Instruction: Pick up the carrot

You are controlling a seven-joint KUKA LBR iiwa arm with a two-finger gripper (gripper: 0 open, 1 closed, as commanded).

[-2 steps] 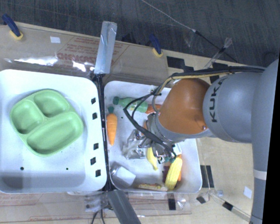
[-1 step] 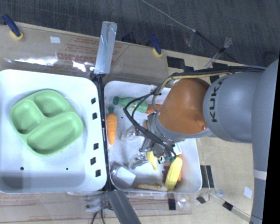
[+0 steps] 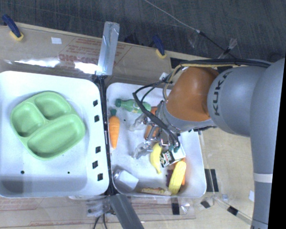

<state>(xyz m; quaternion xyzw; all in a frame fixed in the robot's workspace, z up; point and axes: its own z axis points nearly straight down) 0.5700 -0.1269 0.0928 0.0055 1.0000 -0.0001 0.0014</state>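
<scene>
The carrot [image 3: 113, 131] is orange with a green top. It lies lengthwise along the left wall of the right bin [image 3: 195, 157]. My gripper [image 3: 141, 135] hangs over the middle of that bin, a short way right of the carrot and not touching it. Its two silver fingers [image 3: 138, 121] stand spread, one toward the back and one toward the front, with nothing between them. The orange wrist band [image 3: 191, 93] and grey arm cover the bin's back right part.
A green bottle [image 3: 132, 105] lies at the back of the right bin. A banana [image 3: 155, 157] and a yellow-orange piece [image 3: 177, 176] lie right of the gripper, and a grey block [image 3: 125, 178] lies near the front wall. The left bin [image 3: 4, 178] holds a green divided plate [image 3: 48, 124].
</scene>
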